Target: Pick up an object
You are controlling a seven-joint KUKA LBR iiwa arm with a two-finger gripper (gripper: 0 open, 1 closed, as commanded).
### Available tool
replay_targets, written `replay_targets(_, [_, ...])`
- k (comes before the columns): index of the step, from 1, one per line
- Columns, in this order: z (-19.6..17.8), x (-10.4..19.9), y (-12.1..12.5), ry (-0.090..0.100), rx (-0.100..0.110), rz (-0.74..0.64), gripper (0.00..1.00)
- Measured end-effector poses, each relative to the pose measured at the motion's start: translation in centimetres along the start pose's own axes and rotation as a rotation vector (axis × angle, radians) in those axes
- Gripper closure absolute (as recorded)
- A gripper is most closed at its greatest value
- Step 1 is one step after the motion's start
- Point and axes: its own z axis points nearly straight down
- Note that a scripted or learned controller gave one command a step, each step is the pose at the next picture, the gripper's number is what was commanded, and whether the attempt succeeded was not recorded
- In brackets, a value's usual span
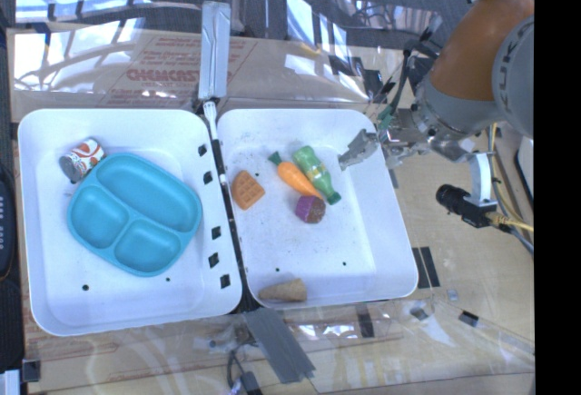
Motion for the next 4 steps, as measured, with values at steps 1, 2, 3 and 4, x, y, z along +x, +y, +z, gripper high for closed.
replay_targets(1, [12.3,2.0,0.9,0.002,0.006,0.263,0.00])
replay_targets(2, [15.8,3.4,-0.4,0.000,-0.001,0.225,0.00])
replay_targets(3, [14.8,3.4,-0.3,0.000,0.000,0.222,1.00])
replay_targets(4, [6.0,9.7,-1.3,0.002,-0.008,0.157,1.00])
